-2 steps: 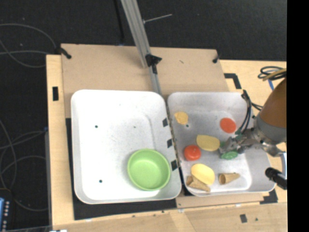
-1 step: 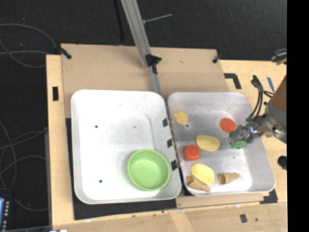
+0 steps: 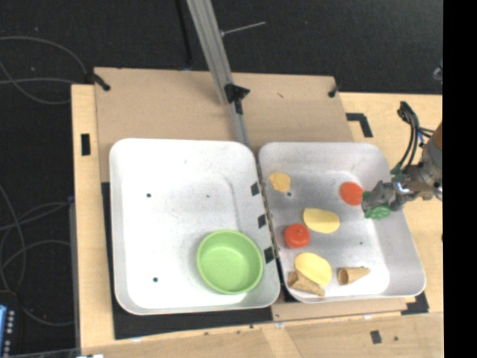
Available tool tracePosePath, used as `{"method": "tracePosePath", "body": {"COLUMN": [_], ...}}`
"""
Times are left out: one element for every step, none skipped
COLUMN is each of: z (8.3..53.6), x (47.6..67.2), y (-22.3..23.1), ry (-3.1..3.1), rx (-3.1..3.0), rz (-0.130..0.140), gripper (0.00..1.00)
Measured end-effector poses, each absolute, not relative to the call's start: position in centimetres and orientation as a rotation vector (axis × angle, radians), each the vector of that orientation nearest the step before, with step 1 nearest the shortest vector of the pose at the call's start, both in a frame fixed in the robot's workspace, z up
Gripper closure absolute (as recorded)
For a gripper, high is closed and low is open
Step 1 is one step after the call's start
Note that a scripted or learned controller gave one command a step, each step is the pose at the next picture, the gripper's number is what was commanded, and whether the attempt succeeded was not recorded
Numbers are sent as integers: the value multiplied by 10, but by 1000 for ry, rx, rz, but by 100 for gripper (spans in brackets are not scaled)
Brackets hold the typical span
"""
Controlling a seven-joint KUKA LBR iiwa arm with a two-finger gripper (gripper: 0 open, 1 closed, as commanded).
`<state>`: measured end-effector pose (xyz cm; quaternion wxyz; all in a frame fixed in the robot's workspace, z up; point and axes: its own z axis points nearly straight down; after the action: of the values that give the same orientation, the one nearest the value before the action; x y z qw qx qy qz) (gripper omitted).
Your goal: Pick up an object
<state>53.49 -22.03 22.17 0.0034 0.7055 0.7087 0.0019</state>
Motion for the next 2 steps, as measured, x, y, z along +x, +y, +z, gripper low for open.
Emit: {"method": "tracePosePath", "body": {"z": [268, 257], "x": [541, 542], "y": [-227, -177], "ry": [2223, 2226], "rx": [2212, 2214], "rz": [4, 0], "gripper": [100, 100]}}
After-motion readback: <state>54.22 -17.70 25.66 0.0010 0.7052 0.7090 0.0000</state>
